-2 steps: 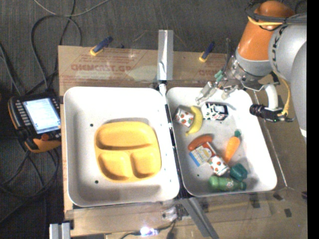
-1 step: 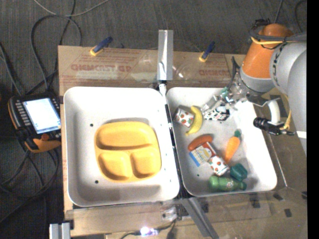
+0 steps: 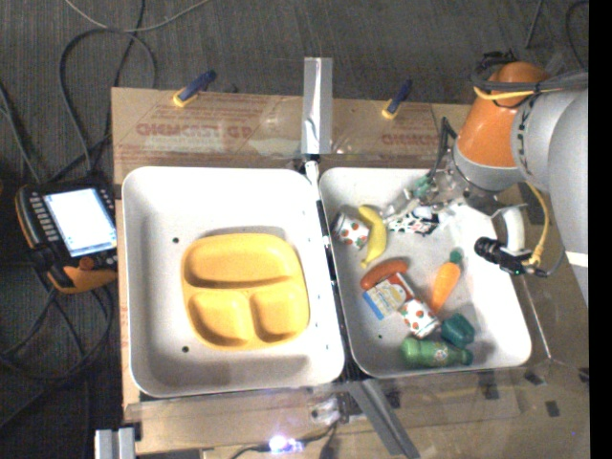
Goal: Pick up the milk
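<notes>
The grey arm comes in from three o'clock, its orange band up at about one o'clock, the wrist bending down over the upper right corner of the right bin (image 3: 521, 352). The gripper (image 3: 427, 199) hangs low there — right against the cow-patterned milk carton (image 3: 413, 223), which lies near the top of that bin, just right of the banana (image 3: 374, 232). Whether the jaws are open or closed cannot be told; the milk is not seen between them.

The bin's back wall runs close at twelve o'clock of the gripper, the right wall close at three. Towards six o'clock there is a bare patch of white floor, then the carrot (image 3: 445, 284), a small boxed carton (image 3: 384, 297) and a green bottle (image 3: 435, 354) crowd the lower half. At nine o'clock, the left bin (image 3: 153, 285) carries a yellow divided tray (image 3: 247, 288) — white floor open around it.
</notes>
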`<action>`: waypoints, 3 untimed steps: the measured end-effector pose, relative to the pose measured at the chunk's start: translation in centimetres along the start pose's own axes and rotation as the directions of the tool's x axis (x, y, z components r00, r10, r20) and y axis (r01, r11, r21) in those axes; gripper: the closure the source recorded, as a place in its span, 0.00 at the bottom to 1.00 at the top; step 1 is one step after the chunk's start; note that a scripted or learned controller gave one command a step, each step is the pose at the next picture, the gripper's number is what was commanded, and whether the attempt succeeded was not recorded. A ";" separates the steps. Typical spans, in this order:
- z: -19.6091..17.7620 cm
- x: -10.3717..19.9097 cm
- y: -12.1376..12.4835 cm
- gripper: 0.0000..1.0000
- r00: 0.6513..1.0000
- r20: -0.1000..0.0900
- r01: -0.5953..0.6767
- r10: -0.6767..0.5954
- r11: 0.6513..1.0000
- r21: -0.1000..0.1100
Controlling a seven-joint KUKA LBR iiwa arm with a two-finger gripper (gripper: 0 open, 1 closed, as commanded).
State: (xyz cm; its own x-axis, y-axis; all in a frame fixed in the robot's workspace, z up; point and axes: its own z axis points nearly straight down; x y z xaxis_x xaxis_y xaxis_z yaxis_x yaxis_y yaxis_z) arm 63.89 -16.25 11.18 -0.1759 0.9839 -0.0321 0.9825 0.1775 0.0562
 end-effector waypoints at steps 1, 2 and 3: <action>0.0 -1.0 -2.5 0.00 0.984 -0.005 0.178 -0.178 0.984 -0.002; 1.6 -3.4 -2.0 0.00 0.949 -0.031 0.314 -0.313 0.949 0.026; 0.6 -3.3 -1.9 1.00 0.949 -0.035 0.314 -0.313 0.949 0.023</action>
State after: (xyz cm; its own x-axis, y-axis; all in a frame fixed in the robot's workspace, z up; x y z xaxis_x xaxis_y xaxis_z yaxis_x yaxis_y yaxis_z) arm 62.69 -19.84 10.58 -0.4765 0.8791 -0.0131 0.8788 0.4767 0.0206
